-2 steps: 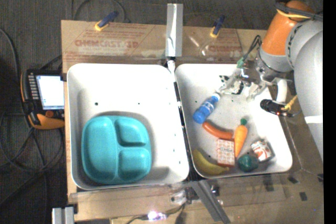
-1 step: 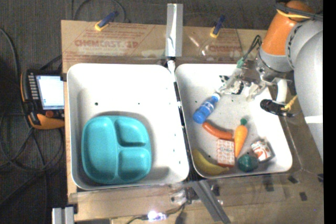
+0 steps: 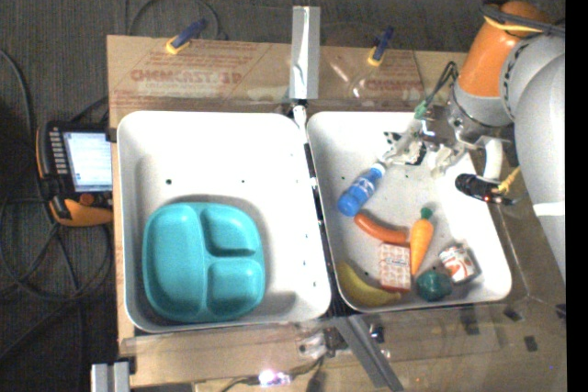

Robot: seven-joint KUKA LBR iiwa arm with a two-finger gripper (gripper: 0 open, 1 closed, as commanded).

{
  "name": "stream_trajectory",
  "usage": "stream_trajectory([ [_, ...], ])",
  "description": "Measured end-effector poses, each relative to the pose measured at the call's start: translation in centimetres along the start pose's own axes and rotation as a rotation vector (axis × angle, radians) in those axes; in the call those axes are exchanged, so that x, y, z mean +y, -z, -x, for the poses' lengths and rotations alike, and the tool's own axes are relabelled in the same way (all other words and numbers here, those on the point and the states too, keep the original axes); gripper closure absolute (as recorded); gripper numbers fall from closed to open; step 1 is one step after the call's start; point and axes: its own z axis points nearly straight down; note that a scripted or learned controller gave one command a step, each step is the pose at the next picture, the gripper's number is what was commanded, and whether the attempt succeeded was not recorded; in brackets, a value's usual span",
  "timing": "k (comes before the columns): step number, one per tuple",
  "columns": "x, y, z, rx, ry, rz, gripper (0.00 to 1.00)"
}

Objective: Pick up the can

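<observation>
**Can at the right bin's near corner, gripper above the far end**

Camera view: two shallow white bins of smooth, glossy plastic with rounded corners sit side by side on a brown cardboard sheet. The left bin (image 3: 138, 138) holds a teal tray (image 3: 204, 263), matte, rounded-square, moulded into three compartments.

The right bin (image 3: 335, 138) holds a cluster along its near side. The can (image 3: 458, 263) is a short cylinder with a shiny metal end and a red-and-white label, lying tilted in the near right corner, just beside a dark green rounded thing (image 3: 433, 285). A tapered orange carrot (image 3: 420, 240) stands between the can and a small printed box (image 3: 394, 266). A curved yellow banana (image 3: 364, 285) lies along the near wall, a smooth sausage (image 3: 380, 228) above it, and a blue bottle (image 3: 360, 190) with a white cap slants toward the bin's middle.

The arm enters from the right, orange band above the wrist, bent down over the bin's far right part. The gripper (image 3: 418, 147) hangs well apart from the can; whether its jaws are parted or closed cannot be told.
</observation>
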Motion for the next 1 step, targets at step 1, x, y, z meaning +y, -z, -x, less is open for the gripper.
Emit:
stream_trajectory([
  [1,-0.45,1.56,0.11,-0.003,-0.058,0.013,0.00],
])
